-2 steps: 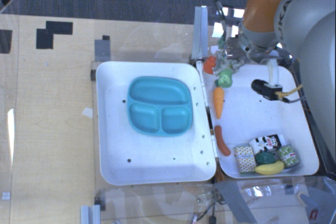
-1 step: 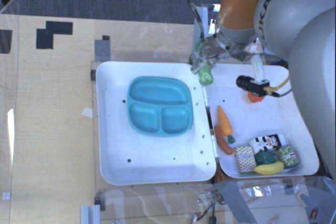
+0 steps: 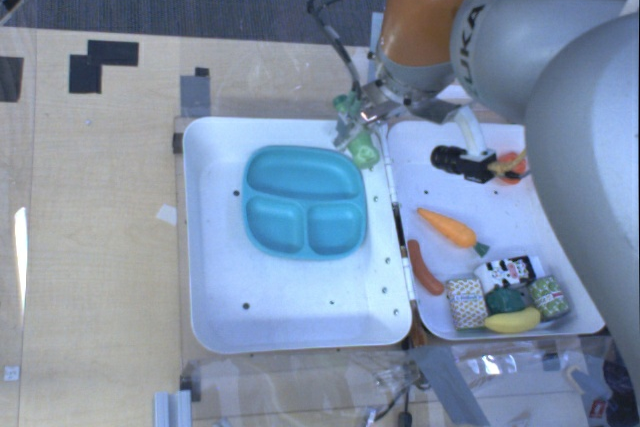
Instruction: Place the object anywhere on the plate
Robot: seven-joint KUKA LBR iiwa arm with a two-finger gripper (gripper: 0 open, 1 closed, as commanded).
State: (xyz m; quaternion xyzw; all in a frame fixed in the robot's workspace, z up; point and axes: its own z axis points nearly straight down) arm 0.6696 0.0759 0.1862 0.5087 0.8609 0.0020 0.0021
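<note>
This is a robotics lab: a grey industrial arm (image 3: 530,35) trailing cables reaches over a pale wooden table (image 3: 90,265), where metal brackets (image 3: 195,95) fix a white left bin (image 3: 205,255) and right bin (image 3: 440,187). Black marker patches (image 3: 100,65) sit near the table's far left corner. The bins hold a blue plastic plate (image 3: 303,201) and a toy carrot (image 3: 447,227).

- Two white bins on the desk: the left bin (image 3: 205,255) under the blue plate (image 3: 303,202), the right bin (image 3: 560,245) to the plate's right.
- One blue plate, with three compartments.
- One green item (image 3: 363,153), at the plate's upper right corner.
- One carrot (image 3: 447,228), right of the plate.
- One red sausage (image 3: 425,268), right of the plate.
- One banana (image 3: 511,320), lower right of the plate.
- Three small boxes, lower right of the plate: tan box (image 3: 465,303), black-and-white box (image 3: 505,269), green box (image 3: 549,295).
- One orange-red item (image 3: 512,165), well to the plate's right.
</note>
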